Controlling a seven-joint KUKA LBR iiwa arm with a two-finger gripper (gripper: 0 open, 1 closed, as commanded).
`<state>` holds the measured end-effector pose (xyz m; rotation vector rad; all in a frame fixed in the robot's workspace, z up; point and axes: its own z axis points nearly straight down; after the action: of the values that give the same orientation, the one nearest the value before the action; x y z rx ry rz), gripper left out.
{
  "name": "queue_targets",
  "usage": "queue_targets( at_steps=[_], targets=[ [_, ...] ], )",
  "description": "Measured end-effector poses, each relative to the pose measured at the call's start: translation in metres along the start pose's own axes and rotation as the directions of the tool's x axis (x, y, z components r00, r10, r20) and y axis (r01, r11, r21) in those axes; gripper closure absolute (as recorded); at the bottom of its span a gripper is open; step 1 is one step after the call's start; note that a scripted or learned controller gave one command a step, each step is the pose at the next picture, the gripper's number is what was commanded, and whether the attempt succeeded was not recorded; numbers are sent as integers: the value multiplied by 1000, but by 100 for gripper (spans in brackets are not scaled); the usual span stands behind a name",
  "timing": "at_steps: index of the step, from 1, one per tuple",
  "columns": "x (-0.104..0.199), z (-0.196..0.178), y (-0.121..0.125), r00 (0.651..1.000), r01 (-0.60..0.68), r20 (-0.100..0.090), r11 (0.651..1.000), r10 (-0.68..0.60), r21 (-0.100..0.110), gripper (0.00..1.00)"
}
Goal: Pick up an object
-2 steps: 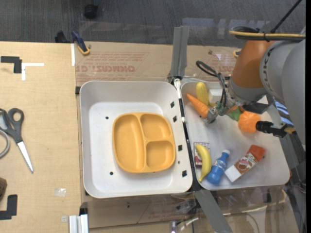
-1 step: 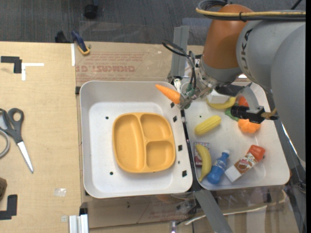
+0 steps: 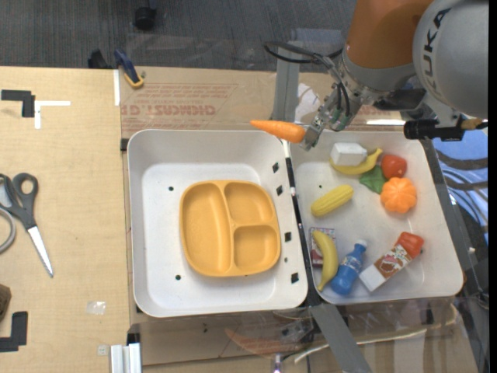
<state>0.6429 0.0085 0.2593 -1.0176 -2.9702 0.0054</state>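
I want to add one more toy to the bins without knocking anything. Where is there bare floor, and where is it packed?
Left bin: bare strips ring the yellow divided plate, widest along its left wall. Right bin: a small patch between the corn, the blue bottle and the orange. Its back and front edges are crowded.

A light wooden bench (image 3: 62,208) filled the left side, with scissors (image 3: 27,216) lying near its left edge. Brown cardboard (image 3: 194,99) lay behind the bins. Dark grey carpet (image 3: 178,14) covered the floor beyond.
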Motion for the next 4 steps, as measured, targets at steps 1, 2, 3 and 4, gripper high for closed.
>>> queue_targets(
  at_steps=[1, 2, 3, 4],
  targets=[
    [-1, -5, 0, 1000, 1, -1, 1000, -1, 5, 100],
    [-2, -9, 1, 1000, 3, -3, 1000, -3, 10, 100],
    [-29, -53, -104, 979, 206, -1, 979, -206, -1, 100],
    [36, 14, -87, 988, 157, -4, 988, -157, 0, 100]
  ],
)
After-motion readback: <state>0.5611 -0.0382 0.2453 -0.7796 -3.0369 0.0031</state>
